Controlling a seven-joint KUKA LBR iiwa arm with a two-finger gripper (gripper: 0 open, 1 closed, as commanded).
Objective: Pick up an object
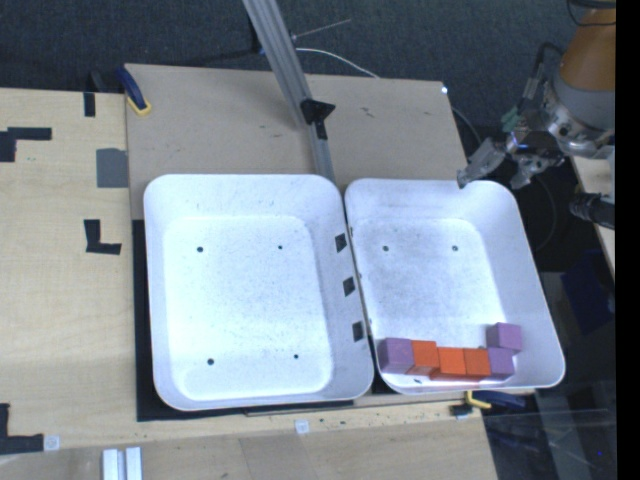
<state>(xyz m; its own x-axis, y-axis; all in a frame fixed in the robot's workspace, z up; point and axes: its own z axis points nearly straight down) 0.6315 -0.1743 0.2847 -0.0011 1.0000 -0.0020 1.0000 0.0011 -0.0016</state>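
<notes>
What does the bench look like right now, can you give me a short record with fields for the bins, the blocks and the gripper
bins: left bin and right bin, white, side by side
blocks: purple and orange blocks in a row along the right bin's near wall
left bin contents: no blocks
gripper: gripper above the right bin's far right corner, away from the blocks
held: nothing seen between its fingers

purple blocks [398,353] | orange blocks [452,361]; row along right bin's [520,233] near wall
</notes>
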